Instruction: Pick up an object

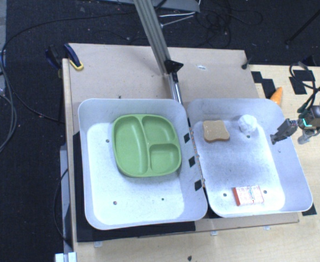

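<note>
Sitting at the right edge of the right bin [291,162], the gripper [294,131] holds nothing between its fingers, one dark finger [283,131] poking over the rim; whether the claw is parted or clenched cannot be told at this size.

Risks, judged from here: the claw hangs right over the bin wall, so a straight drop would likely clip the rim instead of reaching anything. No object lies under it, so a close here would catch air.

The left bin [94,201] holds the green divided plate [147,145], the largest thing and well apart from the claw; it is wide and flat, probably too broad to pinch except at its lip. In the right bin, the bread slice [215,130] lies at the far left. The red-and-white packet [248,195] lies near, low and flat, and could slip out. The white crumpled lump [248,124] is closest, just left of the claw.
</note>
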Robot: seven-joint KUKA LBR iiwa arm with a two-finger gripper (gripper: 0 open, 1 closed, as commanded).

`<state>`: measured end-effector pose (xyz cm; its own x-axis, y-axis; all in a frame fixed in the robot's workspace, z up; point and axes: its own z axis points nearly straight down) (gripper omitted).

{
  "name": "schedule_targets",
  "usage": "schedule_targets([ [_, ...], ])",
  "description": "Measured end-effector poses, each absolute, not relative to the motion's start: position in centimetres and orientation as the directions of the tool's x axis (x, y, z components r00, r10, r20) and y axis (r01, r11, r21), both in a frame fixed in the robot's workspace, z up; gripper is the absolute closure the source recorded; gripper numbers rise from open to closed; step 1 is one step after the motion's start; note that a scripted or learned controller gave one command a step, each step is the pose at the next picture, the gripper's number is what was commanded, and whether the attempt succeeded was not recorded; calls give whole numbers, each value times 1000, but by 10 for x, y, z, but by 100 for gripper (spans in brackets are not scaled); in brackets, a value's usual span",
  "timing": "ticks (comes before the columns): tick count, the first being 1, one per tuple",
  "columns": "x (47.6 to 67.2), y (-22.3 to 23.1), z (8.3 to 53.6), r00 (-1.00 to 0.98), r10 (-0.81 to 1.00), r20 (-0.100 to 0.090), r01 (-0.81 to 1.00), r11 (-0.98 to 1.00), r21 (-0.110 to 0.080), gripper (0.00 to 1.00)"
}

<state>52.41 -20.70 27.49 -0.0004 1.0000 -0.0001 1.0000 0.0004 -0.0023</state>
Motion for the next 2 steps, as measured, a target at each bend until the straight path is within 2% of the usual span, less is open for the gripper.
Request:
schedule_targets([
  [1,525,-207,276,-1,1000,-1,1000,1,0,0],
  [2,519,-207,231,1,1000,0,1000,-1,-3,0],
])
